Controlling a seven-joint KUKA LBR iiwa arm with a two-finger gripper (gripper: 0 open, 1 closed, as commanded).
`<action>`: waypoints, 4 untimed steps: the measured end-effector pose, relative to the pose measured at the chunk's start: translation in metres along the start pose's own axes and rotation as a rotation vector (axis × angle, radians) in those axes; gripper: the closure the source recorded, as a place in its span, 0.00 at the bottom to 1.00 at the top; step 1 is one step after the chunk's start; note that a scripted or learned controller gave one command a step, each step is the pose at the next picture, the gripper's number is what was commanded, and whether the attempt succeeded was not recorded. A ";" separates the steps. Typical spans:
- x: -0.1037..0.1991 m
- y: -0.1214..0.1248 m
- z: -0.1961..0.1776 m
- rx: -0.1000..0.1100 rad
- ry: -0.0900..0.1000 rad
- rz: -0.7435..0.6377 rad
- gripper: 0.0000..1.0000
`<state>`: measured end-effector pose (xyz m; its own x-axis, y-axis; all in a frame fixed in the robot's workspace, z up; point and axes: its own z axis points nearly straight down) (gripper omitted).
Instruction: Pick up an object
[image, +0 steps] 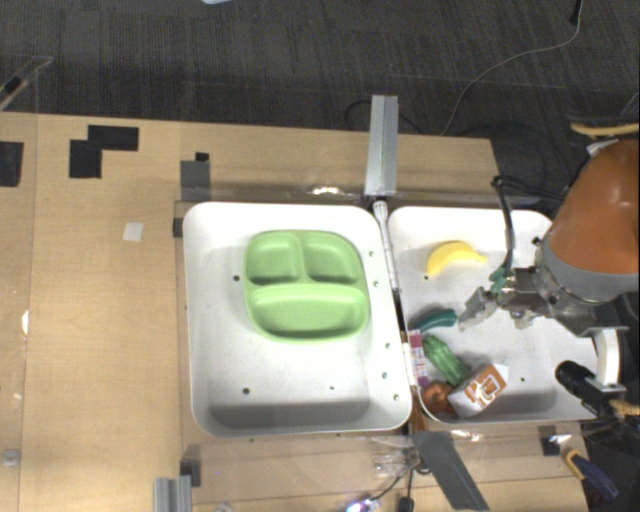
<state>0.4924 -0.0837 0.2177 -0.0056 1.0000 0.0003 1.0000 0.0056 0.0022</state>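
In the right bin (520, 225), a yellow banana (452, 257) lies near the back left. A teal object (432, 320) lies by the left wall, with a green object (446, 359) just in front of it. A white and orange carton (481, 387) and a brown object (432, 398) sit at the front left corner. My gripper (472, 310) hangs over the middle of the right bin, just right of the teal object and in front of the banana. Nothing shows held in it.
The left bin (215, 320) holds a green divided plate (305, 282). A metal divider (384, 150) stands between the bins at the back. The arm's orange band (600, 215) and wrist cover the right side of the right bin.
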 end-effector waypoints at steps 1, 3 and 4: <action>0.034 0.053 0.034 0.000 0.001 0.031 0.00; -0.004 0.159 0.047 -0.001 -0.001 0.227 0.00; -0.012 0.178 0.129 0.000 0.000 0.333 0.00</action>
<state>0.6704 -0.0944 0.0890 0.3220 0.9467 0.0010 0.9467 -0.3220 0.0021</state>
